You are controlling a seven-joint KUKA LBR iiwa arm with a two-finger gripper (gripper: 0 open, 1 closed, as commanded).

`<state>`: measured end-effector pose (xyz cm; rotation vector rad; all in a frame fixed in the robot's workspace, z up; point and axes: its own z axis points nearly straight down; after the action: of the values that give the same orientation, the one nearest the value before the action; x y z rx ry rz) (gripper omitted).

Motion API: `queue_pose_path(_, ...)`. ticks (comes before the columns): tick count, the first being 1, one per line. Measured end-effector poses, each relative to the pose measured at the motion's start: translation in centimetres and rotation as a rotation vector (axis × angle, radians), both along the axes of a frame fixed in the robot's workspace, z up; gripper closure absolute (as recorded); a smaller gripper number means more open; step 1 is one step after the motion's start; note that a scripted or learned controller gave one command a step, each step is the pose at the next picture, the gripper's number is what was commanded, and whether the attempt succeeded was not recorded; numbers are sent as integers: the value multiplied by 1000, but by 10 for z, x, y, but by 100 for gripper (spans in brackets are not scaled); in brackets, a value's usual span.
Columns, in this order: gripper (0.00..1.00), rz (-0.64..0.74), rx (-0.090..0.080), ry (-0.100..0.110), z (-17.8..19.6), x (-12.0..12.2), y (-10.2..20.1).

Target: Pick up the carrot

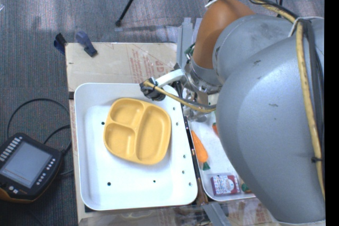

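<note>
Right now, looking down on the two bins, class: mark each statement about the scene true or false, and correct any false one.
1. The yellow plate lies in the left bin. True.
2. The carrot lies on the yellow plate. False: it lies in the right bin, near its left wall.
3. The yellow plate has three compartments. True.
4. The small red packet lies in the left bin. False: it lies in the right bin, near the front rim.
5. A handheld screen device lies on the floor left of the bench. True.
</note>
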<state>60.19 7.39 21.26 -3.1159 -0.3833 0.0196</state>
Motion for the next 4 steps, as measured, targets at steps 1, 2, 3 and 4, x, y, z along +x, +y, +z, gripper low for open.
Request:
queue_pose_path(1,100,34,-1,1,-57,-46,53)
queue_pose_path(2,100,353,1,-8,35,-48,-10)
queue_pose_path(3,100,-48,-1,-10,77,-33,-18)
queue_pose_path(4,100,-17,-2,-2,24,-38,91)
